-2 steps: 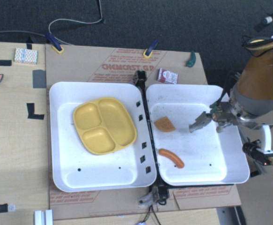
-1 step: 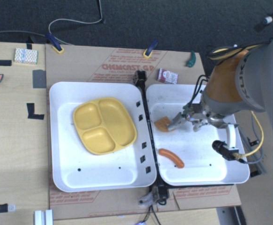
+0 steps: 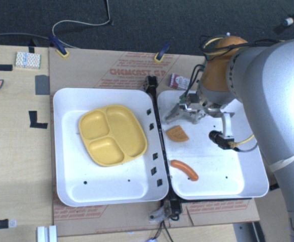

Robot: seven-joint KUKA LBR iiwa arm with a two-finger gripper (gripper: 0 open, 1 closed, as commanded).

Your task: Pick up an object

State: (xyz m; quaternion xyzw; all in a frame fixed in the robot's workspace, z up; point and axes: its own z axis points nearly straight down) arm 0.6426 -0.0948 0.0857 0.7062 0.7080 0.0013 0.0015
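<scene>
a: so, where does the gripper (image 3: 183,111) sit relative to a target?

b: low in the right bin (image 3: 237,183), near its upper left corner. the tan cracker-like piece (image 3: 177,133) lies just below and slightly left of the fingertips, apart from them.

a: jaws?

b: parted, nothing between them (judged from the two splayed metal fingers).

a: other candidate?

b: the orange sausage (image 3: 184,169), further toward the bin's front edge, long axis slanting down to the right. the yellow divided plate (image 3: 112,134) sits in the left bin (image 3: 71,185).
</scene>
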